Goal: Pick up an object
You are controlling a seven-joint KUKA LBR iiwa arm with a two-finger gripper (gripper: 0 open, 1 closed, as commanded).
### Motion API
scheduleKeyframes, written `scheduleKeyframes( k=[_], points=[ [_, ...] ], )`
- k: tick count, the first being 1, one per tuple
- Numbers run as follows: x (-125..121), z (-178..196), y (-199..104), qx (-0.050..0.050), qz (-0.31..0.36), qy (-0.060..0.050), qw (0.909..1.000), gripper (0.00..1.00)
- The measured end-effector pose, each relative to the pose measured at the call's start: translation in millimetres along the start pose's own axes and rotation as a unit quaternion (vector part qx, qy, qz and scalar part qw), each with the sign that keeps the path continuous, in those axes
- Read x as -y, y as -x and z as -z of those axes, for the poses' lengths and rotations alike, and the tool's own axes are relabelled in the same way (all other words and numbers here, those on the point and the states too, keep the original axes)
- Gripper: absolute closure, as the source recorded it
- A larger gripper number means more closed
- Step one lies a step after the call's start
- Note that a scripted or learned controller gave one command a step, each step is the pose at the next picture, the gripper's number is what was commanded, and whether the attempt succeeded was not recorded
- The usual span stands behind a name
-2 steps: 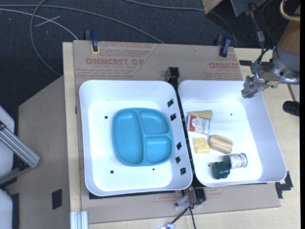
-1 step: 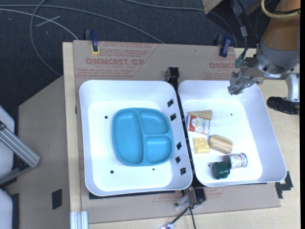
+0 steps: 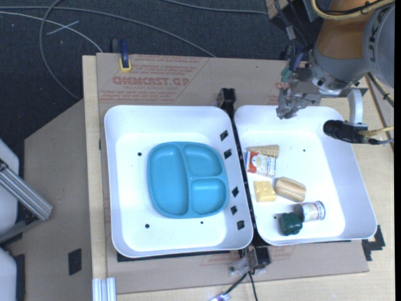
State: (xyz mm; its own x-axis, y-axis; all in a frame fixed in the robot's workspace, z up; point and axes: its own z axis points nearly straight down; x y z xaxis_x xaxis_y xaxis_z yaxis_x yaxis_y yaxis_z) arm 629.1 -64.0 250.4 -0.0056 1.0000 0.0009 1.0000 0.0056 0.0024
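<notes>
From the overhead camera view I see the grey two-finger gripper [image 3: 289, 110] hanging over the far rim of the right-hand shallow white bin [image 3: 351, 187], with nothing between its tips; how wide it stands I cannot tell from this slant.

The candidates all lie in that bin, well apart from the gripper, toward the near side: a red-and-white flat packet [image 3: 262, 163] with a tan cracker-like slab [image 3: 265, 150] touching its far edge, a pale yellow cheese-like block [image 3: 264, 190], a tan rounded bread-roll shape [image 3: 291, 188] just beside it, and a small bottle with a dark green cap [image 3: 301, 217] lying on its side. The left-hand white bin [image 3: 122, 174] holds a blue divided plastic plate [image 3: 187, 179].

My worry is the crowding. The block and roll sit so close that a descent could wedge a finger on one and shove the other. I judge the bottle likely to roll off if pinched, and the flat packet offers little to grip.
</notes>
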Motion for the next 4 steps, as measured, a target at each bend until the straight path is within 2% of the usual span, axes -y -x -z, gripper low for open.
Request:
scheduleKeyframes(
  k=[2, 3, 4],
  points=[
    [-26.6, 3.1, -106.4, 0.0, 0.0, 0.0, 1.0, 1.0],
    [-31.6, -21.4, -152.7, 0.0, 0.0, -0.003, 1.0, 1.0],
    [-31.8, -19.6, -149.7, 0.0, -0.002, -0.002, 1.0, 0.0]
  ],
)
